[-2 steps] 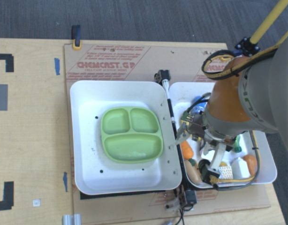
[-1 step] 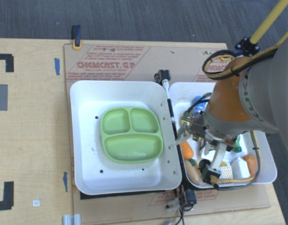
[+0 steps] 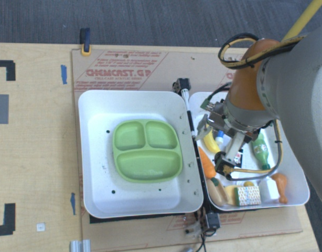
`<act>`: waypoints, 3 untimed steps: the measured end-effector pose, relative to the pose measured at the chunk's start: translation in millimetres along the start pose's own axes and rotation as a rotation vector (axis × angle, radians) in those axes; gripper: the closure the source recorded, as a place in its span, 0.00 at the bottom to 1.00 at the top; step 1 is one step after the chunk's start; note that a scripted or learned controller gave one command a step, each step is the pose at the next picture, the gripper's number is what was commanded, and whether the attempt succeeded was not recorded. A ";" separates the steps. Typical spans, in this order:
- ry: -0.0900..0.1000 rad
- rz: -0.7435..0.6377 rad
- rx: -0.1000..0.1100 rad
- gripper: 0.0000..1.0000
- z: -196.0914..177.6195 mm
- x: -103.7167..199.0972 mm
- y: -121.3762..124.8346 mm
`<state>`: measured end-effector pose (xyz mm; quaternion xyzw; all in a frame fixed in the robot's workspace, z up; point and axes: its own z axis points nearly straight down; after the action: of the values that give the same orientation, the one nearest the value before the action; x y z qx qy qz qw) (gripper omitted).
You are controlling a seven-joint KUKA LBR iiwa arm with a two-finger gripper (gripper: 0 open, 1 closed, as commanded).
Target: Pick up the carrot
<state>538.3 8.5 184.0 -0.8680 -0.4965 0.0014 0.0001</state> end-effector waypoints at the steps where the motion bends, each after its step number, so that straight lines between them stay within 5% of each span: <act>1: 0.000 -0.024 0.008 0.00 0.7 -32.4 -51.1; 2: 0.002 0.155 0.000 0.00 0.3 26.5 -35.7; 3: -0.001 0.179 -0.003 0.00 0.2 -2.3 -10.1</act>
<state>528.4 11.6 183.7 -0.9090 -0.4168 0.0010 -0.0012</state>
